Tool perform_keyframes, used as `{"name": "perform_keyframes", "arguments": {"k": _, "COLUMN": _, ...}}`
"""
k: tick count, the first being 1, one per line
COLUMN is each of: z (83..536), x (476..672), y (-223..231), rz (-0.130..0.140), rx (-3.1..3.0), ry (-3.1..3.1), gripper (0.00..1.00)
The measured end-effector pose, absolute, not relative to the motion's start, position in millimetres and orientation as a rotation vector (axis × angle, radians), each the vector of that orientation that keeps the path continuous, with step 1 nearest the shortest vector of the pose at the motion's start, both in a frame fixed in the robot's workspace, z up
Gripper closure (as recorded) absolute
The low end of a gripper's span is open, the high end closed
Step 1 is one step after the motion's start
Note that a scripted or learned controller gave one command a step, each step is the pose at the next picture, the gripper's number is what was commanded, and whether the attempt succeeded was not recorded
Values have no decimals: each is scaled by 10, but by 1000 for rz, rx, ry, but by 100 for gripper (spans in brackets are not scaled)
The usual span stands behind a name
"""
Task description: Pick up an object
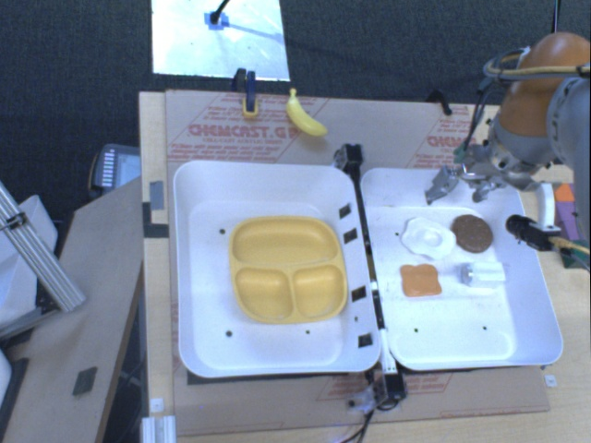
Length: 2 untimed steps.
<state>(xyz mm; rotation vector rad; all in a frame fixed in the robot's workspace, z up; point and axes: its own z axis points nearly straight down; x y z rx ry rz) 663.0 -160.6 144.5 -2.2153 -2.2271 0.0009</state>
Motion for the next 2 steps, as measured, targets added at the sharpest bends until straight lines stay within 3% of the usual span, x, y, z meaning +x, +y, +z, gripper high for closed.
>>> {"name": "perform_keyframes", "arguments": {"k": 1, "z": 1008, "x": 6567, "y": -1578, "rz": 1, "rx": -2218, "ry": -2224, "gripper": 0}}
{"name": "perform_keyframes", "arguments": {"k": 2, "z": 1150, "x": 6588, "y": -1582, "rz": -5, "rx": -2220, "ry": -2231, "gripper": 100}}
